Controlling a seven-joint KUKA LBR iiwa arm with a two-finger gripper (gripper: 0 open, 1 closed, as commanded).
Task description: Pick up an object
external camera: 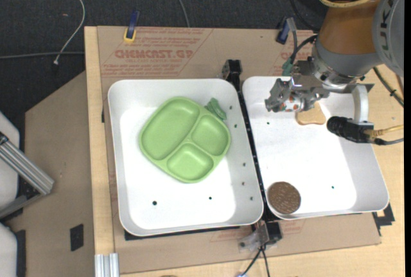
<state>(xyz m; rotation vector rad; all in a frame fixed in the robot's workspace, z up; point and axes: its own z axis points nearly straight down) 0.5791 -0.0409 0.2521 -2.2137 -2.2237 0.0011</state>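
Note:
My gripper [284, 99] hangs over the far left part of the right bin [334, 166], below the grey and orange arm. A tan, toast-shaped piece [313, 117] lies in the bin just to the right of the gripper, partly under the wrist. Something small and red-and-white [295, 104] shows right at the gripper; I cannot make out whether it is held. A round brown disc [284, 197] rests at the near left corner of the same bin, well apart from the gripper.
The left bin [128, 141] holds a green divided plate [185, 139] with a small dark green item [216, 108] at its far right edge. A black cable piece [350, 128] hangs off the arm over the right bin. Blue clamps [131, 25] sit at the board's far edge.

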